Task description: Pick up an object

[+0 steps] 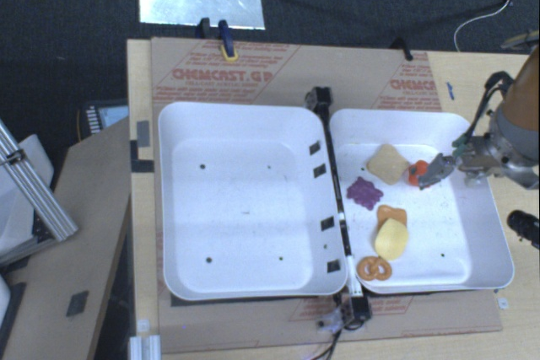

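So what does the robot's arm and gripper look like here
The arm is grey with an orange band at the view's right edge, and dark cables loop along its wrist. The gripper is dark grey metal, slim and angular, on a blocky grey wrist housing.

Grey arm (519, 126); orange band above wrist; dark pincer (432, 171); black cable.

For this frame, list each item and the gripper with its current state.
Gripper: low in the right bin, at the red piece.
Red piece: at the fingertips, grip unclear.
Tan piece: lying free.
Purple piece: lying free.
Yellow piece: overlapping the orange piece.
Pretzel: flat, near the front wall.
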